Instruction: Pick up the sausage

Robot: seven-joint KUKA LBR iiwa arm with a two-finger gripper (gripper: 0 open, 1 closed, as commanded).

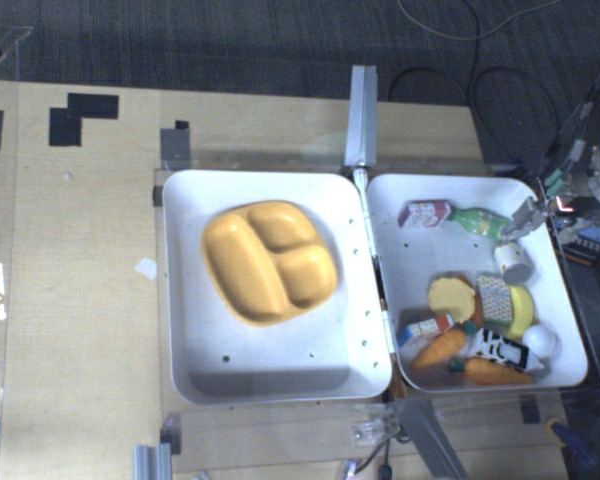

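Bench (80, 268): we record a pale wood-coloured top, with black tape patches (80, 116) near its far left corner and a small white scrap (145, 266) just left of the bins. Directly on it we list two shallow white bins side by side, touching along a shared edge. Left bin (190, 348): holds a yellow three-compartment tray (269, 260). Right bin (400, 258): holds a cluster of small toy foods toward its near right. A grey metal post (362, 118) stands behind the join.

A robotics lab: taped bench (70, 298), loose cables (460, 18) (carpet floor beyond).
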